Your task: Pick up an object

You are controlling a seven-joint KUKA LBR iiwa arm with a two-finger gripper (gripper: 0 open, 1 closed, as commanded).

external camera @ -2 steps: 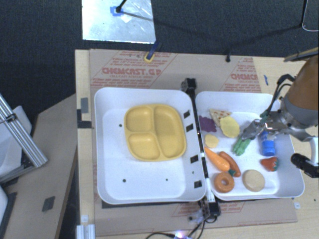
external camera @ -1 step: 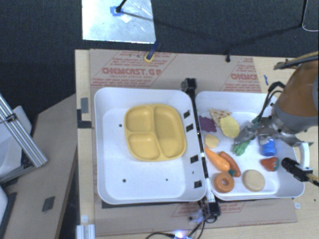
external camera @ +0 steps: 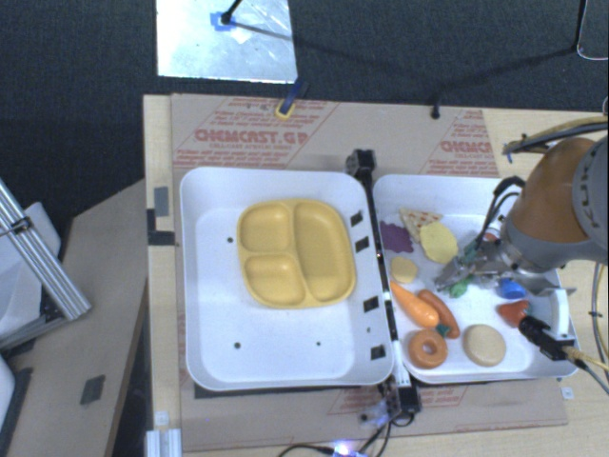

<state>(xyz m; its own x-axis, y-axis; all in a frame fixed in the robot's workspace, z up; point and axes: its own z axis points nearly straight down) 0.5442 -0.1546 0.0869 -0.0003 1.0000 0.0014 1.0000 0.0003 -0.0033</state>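
Hovering low in the right bin (external camera: 547, 369), the gripper (external camera: 459, 280), jaw state indeterminate, sits among crowded toy food with the carrot (external camera: 415, 305) at its 8 o'clock, risking a glancing, empty closure.

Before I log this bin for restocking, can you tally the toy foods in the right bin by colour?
Orange: 3, carrot, sausage, doughnut
Yellow: 2, lemon, small round piece
Tan: 2, pizza slice, bread roll
Purple: 1, grapes
Blue: 1, piece
Red: 1, piece
Total: 10
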